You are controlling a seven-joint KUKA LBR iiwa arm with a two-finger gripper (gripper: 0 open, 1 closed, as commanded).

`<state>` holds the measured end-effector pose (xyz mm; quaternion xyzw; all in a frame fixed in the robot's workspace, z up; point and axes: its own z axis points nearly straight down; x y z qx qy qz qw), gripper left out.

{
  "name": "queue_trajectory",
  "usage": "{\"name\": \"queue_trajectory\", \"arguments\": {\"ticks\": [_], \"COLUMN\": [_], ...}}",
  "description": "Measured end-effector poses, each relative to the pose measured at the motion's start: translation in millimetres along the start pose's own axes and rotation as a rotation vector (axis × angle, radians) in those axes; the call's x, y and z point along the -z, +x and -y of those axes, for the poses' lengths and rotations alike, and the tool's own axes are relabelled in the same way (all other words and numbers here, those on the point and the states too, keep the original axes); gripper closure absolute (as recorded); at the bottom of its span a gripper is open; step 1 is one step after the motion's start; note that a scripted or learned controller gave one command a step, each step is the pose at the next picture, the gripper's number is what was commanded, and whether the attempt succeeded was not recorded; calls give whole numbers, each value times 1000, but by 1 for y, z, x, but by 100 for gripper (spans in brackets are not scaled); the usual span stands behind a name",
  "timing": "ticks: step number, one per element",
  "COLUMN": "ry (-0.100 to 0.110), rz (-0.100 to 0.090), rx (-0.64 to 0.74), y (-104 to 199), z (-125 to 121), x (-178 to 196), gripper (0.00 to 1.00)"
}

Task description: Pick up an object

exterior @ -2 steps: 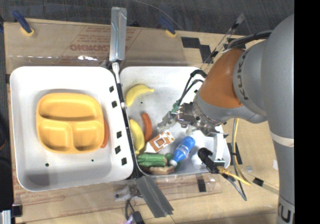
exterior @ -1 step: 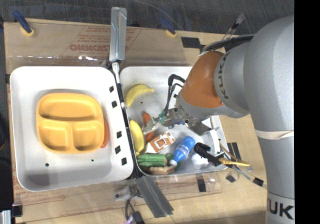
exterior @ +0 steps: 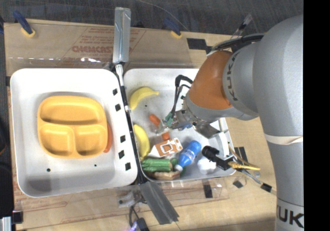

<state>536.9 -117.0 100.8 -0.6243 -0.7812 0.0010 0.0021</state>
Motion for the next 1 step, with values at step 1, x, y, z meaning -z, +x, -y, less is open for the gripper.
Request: {"name": "queue_trajectory", "arguments": {"ticks": [1], "ry": [-7], "rz": [1], "rx": [-137], "y": [43], "z": [-40], "x": [93], "gripper": [100]}}
